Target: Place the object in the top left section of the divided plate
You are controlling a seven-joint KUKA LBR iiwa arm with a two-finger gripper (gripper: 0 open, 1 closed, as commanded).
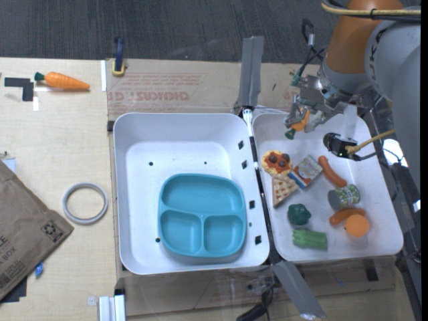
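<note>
Hanging over the far left corner of the right-hand shallow white bin point(384, 199), the two-finger claw point(299, 120) of the grey arm with the orange band point(358, 29) grips a small orange toy carrot with a green top point(298, 124). The carrot sits between the fingers, which are closed on it. Its long axis runs at a slant, green end pointing down and to the view's left, orange end up and to the right; it appears raised above the bin floor.

The blue divided plate with three sections point(201, 215) lies in the left-hand shallow white bin point(134, 179), near its front wall, with one large section at the far side and two smaller ones at the near side.

On the right bin's floor lie a round toy pizza point(276, 160), a toy waffle wedge point(285, 188), a small white-and-blue box point(309, 169), a red toy sausage point(332, 171), a green toy broccoli point(299, 213), a pale green block point(309, 239), a small patterned can point(344, 196) and an orange toy fruit point(356, 225).

On the wooden desk point(53, 139) to the left rest a second orange carrot point(63, 81), a grey ring point(85, 202) and a brown cardboard box point(23, 236), well apart from both bins.
</note>
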